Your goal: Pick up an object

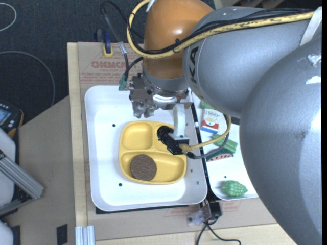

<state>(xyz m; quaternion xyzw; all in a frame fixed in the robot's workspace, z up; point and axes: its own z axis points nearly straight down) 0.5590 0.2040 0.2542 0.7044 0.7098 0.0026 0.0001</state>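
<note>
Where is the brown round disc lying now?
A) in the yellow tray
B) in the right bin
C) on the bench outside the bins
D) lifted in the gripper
A: the brown disc lies in the near compartment of the yellow tray, inside the left bin, apart from the gripper.

Two white bins [102,137] [220,173]; one yellow plate [137,135]; one brown disc [143,167]; two green toys [234,188] [228,147]; one carton [210,122].

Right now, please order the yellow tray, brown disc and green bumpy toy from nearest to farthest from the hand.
1. Yellow tray, left bin, just below the hand.
2. Brown disc, in the tray's lower compartment.
3. Green bumpy toy, right bin.
</note>
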